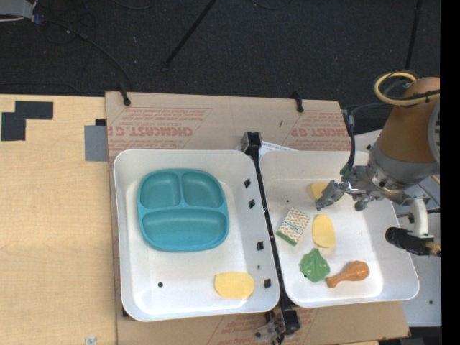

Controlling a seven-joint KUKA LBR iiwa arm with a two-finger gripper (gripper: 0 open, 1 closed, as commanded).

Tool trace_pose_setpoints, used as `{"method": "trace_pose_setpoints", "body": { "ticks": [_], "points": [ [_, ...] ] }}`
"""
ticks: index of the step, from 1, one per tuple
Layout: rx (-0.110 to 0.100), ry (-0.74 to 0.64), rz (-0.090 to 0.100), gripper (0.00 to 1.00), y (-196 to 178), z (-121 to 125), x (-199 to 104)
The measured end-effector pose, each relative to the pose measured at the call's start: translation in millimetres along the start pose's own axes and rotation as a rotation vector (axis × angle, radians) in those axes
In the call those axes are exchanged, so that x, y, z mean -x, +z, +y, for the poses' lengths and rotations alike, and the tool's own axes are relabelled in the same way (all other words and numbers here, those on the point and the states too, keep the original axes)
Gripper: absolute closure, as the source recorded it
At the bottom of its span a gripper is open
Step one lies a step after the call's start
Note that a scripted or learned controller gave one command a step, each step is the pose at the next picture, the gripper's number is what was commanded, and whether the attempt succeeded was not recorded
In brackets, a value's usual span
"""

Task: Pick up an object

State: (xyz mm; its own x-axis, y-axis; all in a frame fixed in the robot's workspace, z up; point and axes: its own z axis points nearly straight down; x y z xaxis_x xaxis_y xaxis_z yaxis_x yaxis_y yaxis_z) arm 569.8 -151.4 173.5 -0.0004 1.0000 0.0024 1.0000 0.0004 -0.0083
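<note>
My gripper hangs over the back of the right bin, its two fingers spread apart with nothing between them, so it is open. One finger sits just right of a small yellow piece. In front of the gripper lie a patterned green-and-white block, a yellow oval piece, a green leafy toy and an orange drumstick. None of them touches the gripper.
The left bin holds a teal divided plate and a yellow oval piece near its front. A black divider runs between the bins. The arm's grey and orange wrist stands over the right bin's far right side.
</note>
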Motion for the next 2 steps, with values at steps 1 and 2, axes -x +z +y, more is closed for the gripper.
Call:
{"method": "trace_pose_setpoints", "body": {
  "ticks": [1,2],
  "points": [
    [0.001,0.0,0.0,0.0,60.4,-6.3,-6.5],
    [0.008,0.001,0.002,0.0,82.6,-4.1,-7.6]
  ]
}}
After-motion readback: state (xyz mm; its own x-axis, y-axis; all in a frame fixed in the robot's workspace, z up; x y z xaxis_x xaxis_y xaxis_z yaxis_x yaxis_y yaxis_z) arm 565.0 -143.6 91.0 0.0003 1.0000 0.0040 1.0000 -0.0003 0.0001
